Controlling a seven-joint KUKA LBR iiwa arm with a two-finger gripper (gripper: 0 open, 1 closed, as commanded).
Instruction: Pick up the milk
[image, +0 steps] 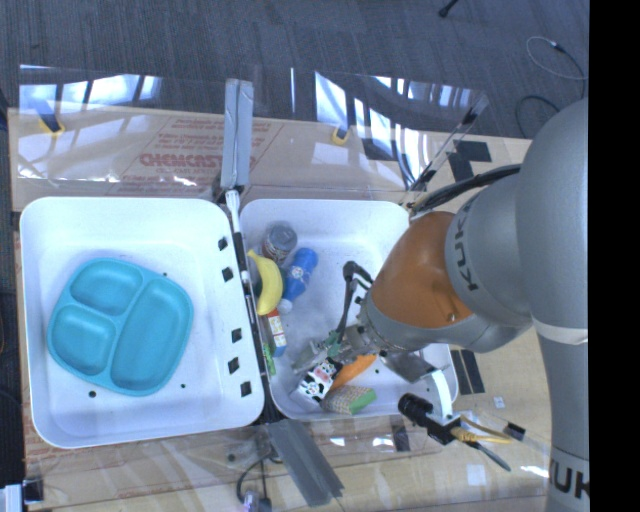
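1. The milk (319, 380) is a small carton with a black-and-white cow pattern. It lies tilted in the near part of the right bin (330, 218), close to that bin's front wall.
2. It looks like a light, stiff little box with smooth, probably slippery faces. A grip across its two flat sides, near the middle, seems the safest hold.
3. An orange carrot (352, 371) touches the carton on its right, and a green-tipped item (350, 401) lies just beside it, so there is little room around it.
4. The hand (342, 345) hangs just above and right of the carton, under the grey and orange arm; whether it is spread or pressed together cannot be told.
5. Farther back lie a banana (266, 283), a blue bottle (299, 270) and a can (281, 241).
6. The left bin (120, 215) holds a blue divided plate (120, 325).
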